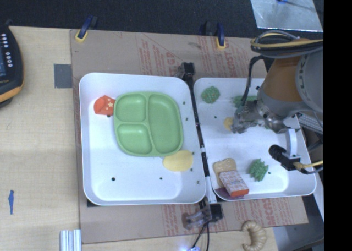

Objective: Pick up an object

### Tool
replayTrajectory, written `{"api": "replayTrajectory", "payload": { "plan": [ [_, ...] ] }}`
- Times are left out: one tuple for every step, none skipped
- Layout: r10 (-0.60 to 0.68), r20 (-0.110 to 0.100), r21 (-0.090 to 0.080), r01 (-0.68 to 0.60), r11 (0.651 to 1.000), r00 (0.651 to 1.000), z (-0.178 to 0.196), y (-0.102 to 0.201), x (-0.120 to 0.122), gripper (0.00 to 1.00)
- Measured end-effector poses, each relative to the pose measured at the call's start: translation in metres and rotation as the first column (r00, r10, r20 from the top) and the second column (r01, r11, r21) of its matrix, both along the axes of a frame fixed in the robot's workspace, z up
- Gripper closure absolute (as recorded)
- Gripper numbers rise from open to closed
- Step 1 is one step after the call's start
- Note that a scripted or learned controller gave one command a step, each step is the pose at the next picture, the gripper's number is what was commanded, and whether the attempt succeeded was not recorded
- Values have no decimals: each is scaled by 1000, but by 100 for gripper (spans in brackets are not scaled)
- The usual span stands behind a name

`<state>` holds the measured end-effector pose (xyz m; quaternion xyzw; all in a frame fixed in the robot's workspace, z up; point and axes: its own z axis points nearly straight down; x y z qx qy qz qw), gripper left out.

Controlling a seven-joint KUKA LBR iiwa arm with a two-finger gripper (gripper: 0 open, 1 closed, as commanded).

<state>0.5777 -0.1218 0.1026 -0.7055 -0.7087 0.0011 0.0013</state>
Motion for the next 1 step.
{"api": "replayTrajectory", "payload": {
  "plan": [
    [0, 13, -5, 0, 1000, 1000, 111, -28, 41, 100]
  ]
}}
